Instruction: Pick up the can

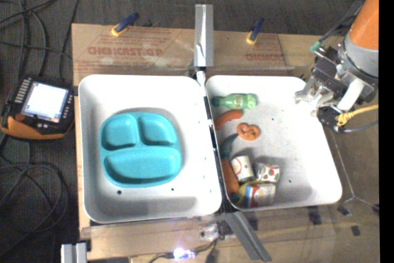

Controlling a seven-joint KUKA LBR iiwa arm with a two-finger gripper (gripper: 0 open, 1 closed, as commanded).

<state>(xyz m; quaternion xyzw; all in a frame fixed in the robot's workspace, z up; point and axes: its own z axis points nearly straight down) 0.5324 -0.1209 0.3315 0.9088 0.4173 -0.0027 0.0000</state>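
**White bins, cans in the near corner, pincer at the right rim**

Brown cardboard-faced bench top (148, 49) carries everything, with two clamps along its far edge. On it sit two shallow white plastic bins with rounded corners, side by side and meeting at a central seam. The left white bin (92, 188) holds a turquoise plastic tray with three compartments (143, 148), smooth and glossy, with bare floor all round it. The right white bin (308, 163) has a speckled floor, and its right half lies open.

My grey arm with its orange band (369, 31) comes in at the upper right. My two-finger pincer (320, 98) hangs over the right bin's far right rim; I cannot tell how it is set, and nothing shows in it.

Along the seam side lie a green plastic bottle on its side (234, 101), an orange sausage-shaped piece (228, 118), and a brown pretzel-shaped toy (249, 130).

Near the front left corner, a small printed can lying tilted (241, 167) touches two more cans (265, 185), well apart from my pincer.
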